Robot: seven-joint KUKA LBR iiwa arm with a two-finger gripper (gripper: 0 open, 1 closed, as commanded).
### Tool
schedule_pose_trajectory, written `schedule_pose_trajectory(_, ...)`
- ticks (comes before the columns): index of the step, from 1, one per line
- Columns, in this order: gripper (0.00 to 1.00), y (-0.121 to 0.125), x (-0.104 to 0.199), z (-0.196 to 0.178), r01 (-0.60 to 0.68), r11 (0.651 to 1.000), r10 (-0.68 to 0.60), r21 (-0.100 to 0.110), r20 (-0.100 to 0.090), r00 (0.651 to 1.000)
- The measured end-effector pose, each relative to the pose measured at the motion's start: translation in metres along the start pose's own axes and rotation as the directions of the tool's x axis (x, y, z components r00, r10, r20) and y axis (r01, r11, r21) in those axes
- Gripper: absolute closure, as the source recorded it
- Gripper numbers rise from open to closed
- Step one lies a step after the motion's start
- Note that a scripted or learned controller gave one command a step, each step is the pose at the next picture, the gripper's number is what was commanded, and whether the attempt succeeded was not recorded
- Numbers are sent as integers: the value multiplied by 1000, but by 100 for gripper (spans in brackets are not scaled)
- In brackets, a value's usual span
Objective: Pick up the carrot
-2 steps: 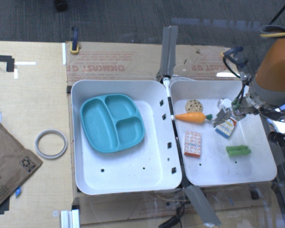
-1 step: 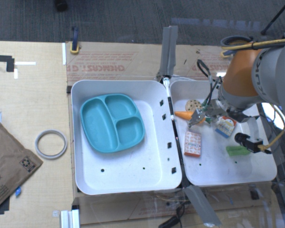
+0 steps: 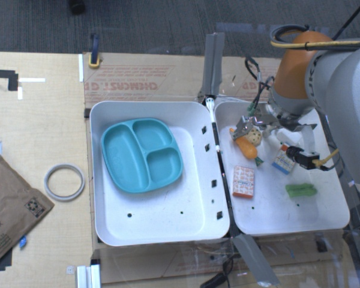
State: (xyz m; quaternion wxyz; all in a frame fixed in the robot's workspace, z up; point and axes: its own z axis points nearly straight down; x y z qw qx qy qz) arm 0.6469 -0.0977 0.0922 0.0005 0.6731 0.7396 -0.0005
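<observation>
The carrot (image 3: 247, 148), a short orange piece with a small green tip at its lower end, lies in the right bin (image 3: 324, 218) near its upper left corner. My gripper (image 3: 247, 128) hangs just above the carrot's upper end, reaching in from the right under the orange wrist band. Its metal tip is close over the carrot and over a pale yellow piece with holes (image 3: 255, 138). Whether it touches either one is not visible.
A red and white box (image 3: 243, 181), a small blue and white carton (image 3: 282, 163) and a green piece (image 3: 301, 190) also lie in the right bin. A teal divided plate (image 3: 143, 155) rests in the left bin (image 3: 162, 221). A tape ring (image 3: 64, 181) lies on the bench.
</observation>
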Motion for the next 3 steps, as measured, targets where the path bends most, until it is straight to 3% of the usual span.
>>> schedule_pose_trajectory(1, 0, -33, 4, 1, -88, 996, 88, 2, -1, 996)
schedule_pose_trajectory(2, 100, -33, 2, -8, -88, 996, 88, 3, 0, 996)
schedule_pose_trajectory(3, 100, -21, 84, -99, -122, 992, 122, 2, 0, 992)
